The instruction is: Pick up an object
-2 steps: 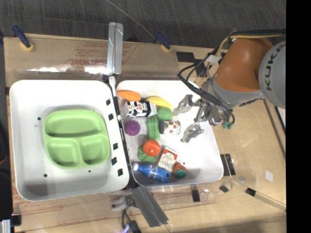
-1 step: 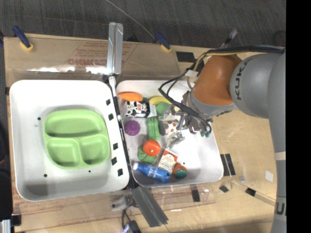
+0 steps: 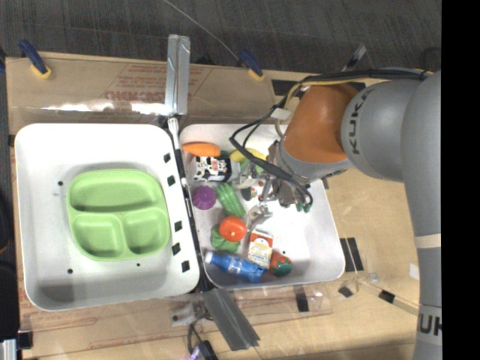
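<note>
- The toys lie heaped in the right bin (image 3: 322,238), at the centre of the frame: an orange carrot-like piece (image 3: 202,149) at the top, a black-and-white toy (image 3: 211,169) just under it, a purple ball (image 3: 203,196), a green vegetable (image 3: 229,199), an orange-red tomato (image 3: 233,229), a small carton (image 3: 259,249) and a blue bottle (image 3: 234,266) along the bottom edge.
- No single target is named, so any of these would do (my guess is the tomato or the carton, as they sit nearest the tool).
- The gripper (image 3: 259,212) hangs low over the middle of the heap, just above and right of the tomato; nothing can be seen held in it, and whether it is released or clenched I cannot tell, since wrist and cables hide it.
- Judged from this, the step in hand is the reach down into the bin, with the lift not yet done.
- The next move calls for a straight descent onto one toy and a clean close around it.
- In the way: the toys touch one another, so a neighbour may be nudged or pinched along.
- The left bin (image 3: 30,201) holds a green divided tray (image 3: 116,212), well apart from the arm (image 3: 390,133).
</note>
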`<move>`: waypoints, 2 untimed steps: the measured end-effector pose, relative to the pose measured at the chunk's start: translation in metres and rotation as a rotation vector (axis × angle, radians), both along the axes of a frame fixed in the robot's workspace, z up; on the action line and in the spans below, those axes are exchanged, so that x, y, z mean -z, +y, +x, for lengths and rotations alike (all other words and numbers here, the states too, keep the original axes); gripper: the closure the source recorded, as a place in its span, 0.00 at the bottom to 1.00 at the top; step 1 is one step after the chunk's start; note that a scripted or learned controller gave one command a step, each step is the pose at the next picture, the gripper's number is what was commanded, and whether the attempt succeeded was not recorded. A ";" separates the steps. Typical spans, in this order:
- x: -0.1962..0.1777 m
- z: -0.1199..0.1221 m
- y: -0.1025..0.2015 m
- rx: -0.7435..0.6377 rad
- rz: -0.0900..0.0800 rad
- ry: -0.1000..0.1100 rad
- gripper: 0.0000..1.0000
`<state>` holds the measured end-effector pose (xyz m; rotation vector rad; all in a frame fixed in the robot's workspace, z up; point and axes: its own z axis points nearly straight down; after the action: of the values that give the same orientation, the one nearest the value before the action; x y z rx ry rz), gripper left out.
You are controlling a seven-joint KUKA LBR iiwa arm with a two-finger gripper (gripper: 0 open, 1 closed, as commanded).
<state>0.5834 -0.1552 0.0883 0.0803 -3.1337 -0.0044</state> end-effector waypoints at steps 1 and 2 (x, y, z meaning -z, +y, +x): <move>-0.002 -0.085 0.043 0.147 -0.002 -0.009 0.00; -0.009 -0.084 0.044 0.139 -0.003 -0.006 1.00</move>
<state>0.4994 -0.1113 0.0975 -0.1375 -3.1376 -0.0006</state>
